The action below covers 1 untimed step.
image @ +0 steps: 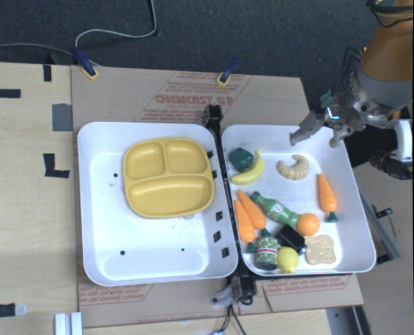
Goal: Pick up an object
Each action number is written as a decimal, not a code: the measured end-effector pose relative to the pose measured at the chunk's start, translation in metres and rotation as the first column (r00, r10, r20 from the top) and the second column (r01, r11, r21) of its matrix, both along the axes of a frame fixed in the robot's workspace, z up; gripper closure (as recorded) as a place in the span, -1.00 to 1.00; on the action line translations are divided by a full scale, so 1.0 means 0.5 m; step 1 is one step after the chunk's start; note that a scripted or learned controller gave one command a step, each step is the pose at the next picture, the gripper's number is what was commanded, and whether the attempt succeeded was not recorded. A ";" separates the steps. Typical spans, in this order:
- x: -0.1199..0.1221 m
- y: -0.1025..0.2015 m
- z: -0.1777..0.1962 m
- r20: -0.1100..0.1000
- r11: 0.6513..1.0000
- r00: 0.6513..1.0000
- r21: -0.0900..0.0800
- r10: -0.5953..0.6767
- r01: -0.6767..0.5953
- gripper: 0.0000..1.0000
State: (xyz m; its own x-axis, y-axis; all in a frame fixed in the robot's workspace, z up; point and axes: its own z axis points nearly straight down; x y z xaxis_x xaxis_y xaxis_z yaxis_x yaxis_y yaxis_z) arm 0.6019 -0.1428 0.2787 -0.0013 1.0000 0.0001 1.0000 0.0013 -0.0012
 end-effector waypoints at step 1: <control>0.060 -0.008 -0.330 0.001 1.000 1.000 -0.001 0.000 0.000 -1.00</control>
